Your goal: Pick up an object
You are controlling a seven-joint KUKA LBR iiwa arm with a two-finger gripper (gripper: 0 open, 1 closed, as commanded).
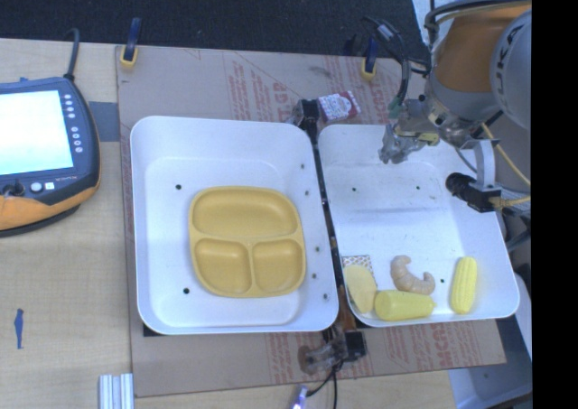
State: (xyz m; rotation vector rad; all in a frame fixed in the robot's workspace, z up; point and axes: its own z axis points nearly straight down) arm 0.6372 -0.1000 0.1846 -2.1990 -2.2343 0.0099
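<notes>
The right bin (397, 209) holds several toy foods along its front edge: a corn cob (463, 284) at the right, a pale shrimp (412, 275), a yellow cylinder-like piece (403, 305) and a yellow slice (360, 288) at the front left. My gripper (395, 151) hangs over the bin's back edge, far from those items, with nothing seen between its fingers. In the left bin (163, 172) lies a yellow divided plate (247, 240).
A teach pendant (41, 150) rests on the bench at the far left. A small wrapped packet (336, 106) lies on the cardboard behind the bins. Clamps (129, 48) hold the cardboard at the back. The arm's body (483, 46) fills the upper right.
</notes>
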